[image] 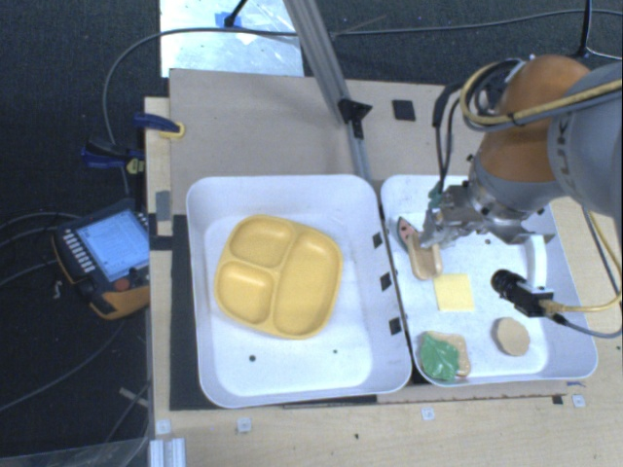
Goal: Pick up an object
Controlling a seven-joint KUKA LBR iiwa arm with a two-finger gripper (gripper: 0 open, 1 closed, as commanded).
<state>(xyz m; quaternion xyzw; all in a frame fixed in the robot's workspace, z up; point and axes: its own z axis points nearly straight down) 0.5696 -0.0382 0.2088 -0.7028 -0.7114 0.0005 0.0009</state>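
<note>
Nearest us, a green toy (443, 355) lies at the right bin's (584, 363) front edge; rightward, we see a yellow square (455, 292) and the gripper (430, 236) touching a tan piece (422, 259). Its grip we cannot tell. We should centre over the piece before closing.

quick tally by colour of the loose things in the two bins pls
yellow: 2, divided plate in the left bin, flat square in the right bin
tan: 2, long piece by the pincer, round piece
green: 1, lumpy item
total: 5
</note>
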